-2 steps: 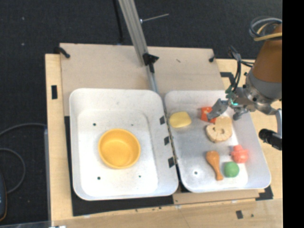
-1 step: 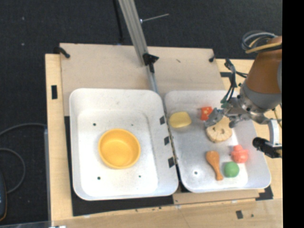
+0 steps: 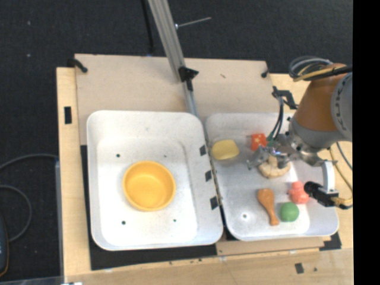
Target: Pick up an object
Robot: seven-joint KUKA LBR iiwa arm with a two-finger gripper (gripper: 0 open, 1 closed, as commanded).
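Dark speckled floor surrounds a tan bench (image 3: 136,85) that carries two shallow white bins side by side. Left bin (image 3: 107,135) is the larger-looking of the two, with a stepped inner floor, and holds one yellow bowl (image 3: 149,186) sitting upright near its centre, open side up. Right bin (image 3: 237,218) has rounded corners and holds the small items. A grey metal rail (image 3: 166,34) slants in from the top of the view and ends at a black clamp just above the seam between the bins. Arm (image 3: 320,108), grey with an orange band, reaches in from the right and comes down over the upper right part of the right bin. Gripper (image 3: 272,157) sits directly over a pale beige, lumpy, rounded object (image 3: 274,170), low over it and possibly touching; that object lies in the middle right of the right bin, partly covered by the gripper hardware. Whether the gripper is wide or narrow cannot be told from this angle, and the beige object is not visibly between anything. Pale yellow rounded piece (image 3: 225,150) lies near the bin's left wall. Tan drumstick-shaped piece (image 3: 268,205) lies toward the front, with a green ball (image 3: 289,212) just beside it. Pink piece (image 3: 298,193) sits above the green ball. Small red-orange piece (image 3: 258,141) lies just left of the gripper.
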